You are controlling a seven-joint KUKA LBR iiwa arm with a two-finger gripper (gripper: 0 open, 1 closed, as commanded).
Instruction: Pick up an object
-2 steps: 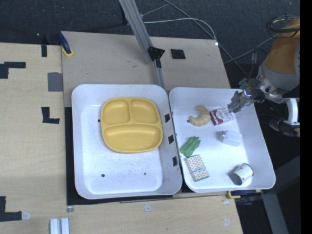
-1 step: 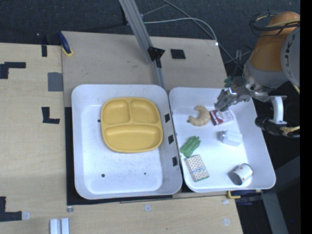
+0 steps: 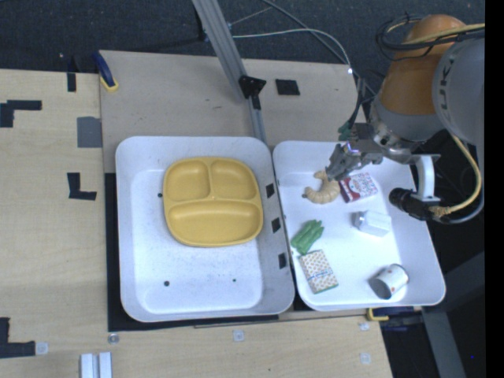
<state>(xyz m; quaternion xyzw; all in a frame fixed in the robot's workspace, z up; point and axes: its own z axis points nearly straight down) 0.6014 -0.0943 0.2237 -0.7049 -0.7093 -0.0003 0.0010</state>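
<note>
Starting nearest the camera, the right-hand shallow white bin [image 3: 417, 278] holds a small white mug with a dark opening [image 3: 388, 280] lying on its side by the front corner, and to its left a flat patterned card packet [image 3: 317, 271]. Just beyond the packet lies a green leafy plastic vegetable [image 3: 307, 235], and farther right a small pale grey block [image 3: 372, 223]. Beside this bin, the left-hand shallow white bin [image 3: 142, 274] carries a yellow plastic divided plate [image 3: 213, 200], apart from everything else.

Farther back in the right bin rests a tan, curved, knobbly toy shaped like ginger root [image 3: 319, 190], with a red-and-white printed packet [image 3: 360, 187] just beside it on the right. The two-finger gripper [image 3: 341, 165] hangs directly above this pair, its dark tips close to the upper end of the tan toy, and whether they touch it cannot be told. How the tool stands, apart or together, cannot be made out at this slant, and nothing is seen held in it.

The step in hand looks like the approach, with the arm settling over a candidate. The likely target is the tan toy, still lying on the bin floor. The next move calls for a straight descent that straddles the toy's narrow part and keeps clear of the neighbouring packet, then a firm close before lifting.
</note>
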